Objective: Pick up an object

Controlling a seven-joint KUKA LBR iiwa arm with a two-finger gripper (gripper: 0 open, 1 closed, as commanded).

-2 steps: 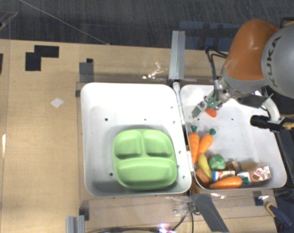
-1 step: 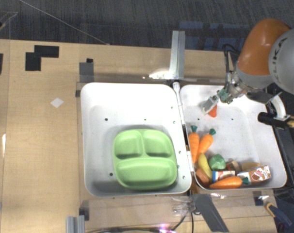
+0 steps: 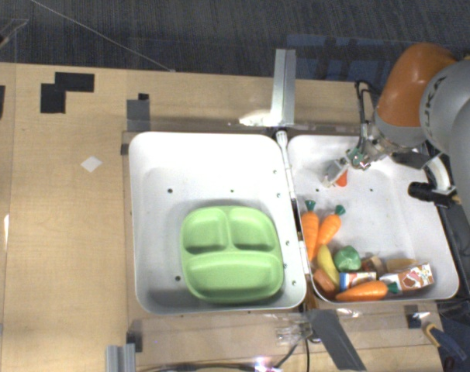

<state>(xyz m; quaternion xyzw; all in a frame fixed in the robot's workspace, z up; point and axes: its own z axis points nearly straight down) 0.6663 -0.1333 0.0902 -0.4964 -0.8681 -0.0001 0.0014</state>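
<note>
While the arm reaches in from the right, the camera view reads as follows.

End effector (image 3: 357, 160): low over the upper part of the right bin (image 3: 398, 231); whether its tips are spread or pressed together, I cannot tell.
Nearest object: a small red-and-white piece (image 3: 337, 177), just beside the end effector, down and to its left, apart from the pile.
Pile: along the bin's lower left, well apart from the end effector.
Count: three toy carrots (image 3: 309, 231), one banana (image 3: 326, 263), one green vegetable (image 3: 346, 257), two small cartons (image 3: 416, 277).
Left bin (image 3: 150, 208): one green divided tray (image 3: 231, 252).
</note>
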